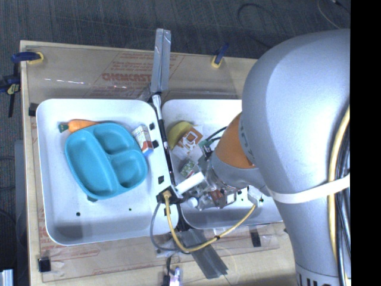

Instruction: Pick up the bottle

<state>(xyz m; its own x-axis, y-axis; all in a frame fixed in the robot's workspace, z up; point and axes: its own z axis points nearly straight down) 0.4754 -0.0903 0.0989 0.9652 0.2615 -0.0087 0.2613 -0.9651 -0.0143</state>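
Hand (205, 196) low in right bin, grip state unclear. One small white bottle (141, 139), one blue divided plastic tray (104, 159), one orange carrot (80, 124) left of hand.

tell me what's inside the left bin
The left bin holds a blue divided plate, an orange carrot at the plate's far edge, and a small bottle by the divider. Anything under the plate is covered.
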